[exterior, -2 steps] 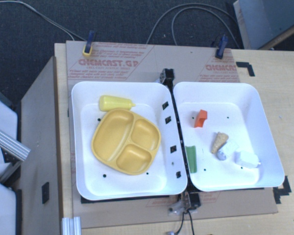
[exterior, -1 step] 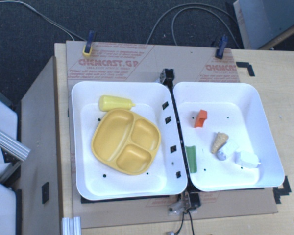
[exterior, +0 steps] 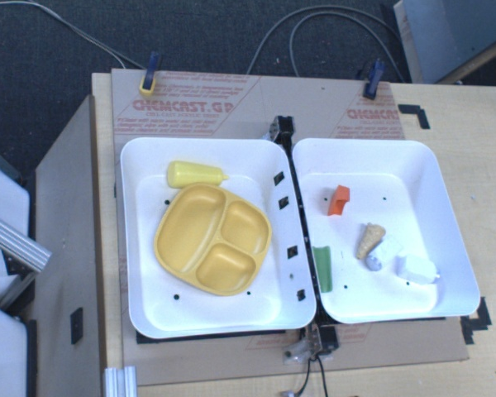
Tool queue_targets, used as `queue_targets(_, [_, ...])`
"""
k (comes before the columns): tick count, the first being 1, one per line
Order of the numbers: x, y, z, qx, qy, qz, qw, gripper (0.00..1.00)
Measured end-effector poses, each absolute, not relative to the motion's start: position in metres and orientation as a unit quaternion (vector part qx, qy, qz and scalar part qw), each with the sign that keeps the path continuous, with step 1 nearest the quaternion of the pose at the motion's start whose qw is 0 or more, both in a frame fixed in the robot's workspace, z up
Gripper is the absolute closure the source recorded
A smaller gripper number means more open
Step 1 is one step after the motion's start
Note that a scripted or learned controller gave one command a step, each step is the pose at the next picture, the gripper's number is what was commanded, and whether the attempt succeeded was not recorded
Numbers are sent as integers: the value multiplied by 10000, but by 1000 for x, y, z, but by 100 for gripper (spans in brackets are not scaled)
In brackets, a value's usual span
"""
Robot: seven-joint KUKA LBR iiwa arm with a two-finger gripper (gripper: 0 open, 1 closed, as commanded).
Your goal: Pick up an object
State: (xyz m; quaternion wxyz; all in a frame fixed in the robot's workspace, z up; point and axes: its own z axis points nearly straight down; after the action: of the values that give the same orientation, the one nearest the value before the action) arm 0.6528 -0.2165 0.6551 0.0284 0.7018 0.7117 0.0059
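- Over in the right bin (exterior: 446,188): orange block (exterior: 339,200) far-left, green bar (exterior: 322,268) against the left wall, cone-shaped toy (exterior: 369,240) mid-bin.
- Orange block: probably light, stiff, sturdy; best pinched across its narrow flat sides, well apart from neighbours.
- Left bin (exterior: 140,222): yellow divided plate (exterior: 213,240), broad, slick, awkward.
- Gripper state: cannot tell.

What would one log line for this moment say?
left bin: yellow tray, yellow bottle | right bin: orange block, green stick, cone, white piece | nothing lifted yet
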Motion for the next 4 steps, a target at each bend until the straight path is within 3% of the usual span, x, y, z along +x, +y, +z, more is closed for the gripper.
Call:
queue_targets(3, [653, -214, 690, 6995, 7136, 86, 381, 100])
queue_targets(4, [654, -213, 702, 6969, 7156, 114, 462, 100])
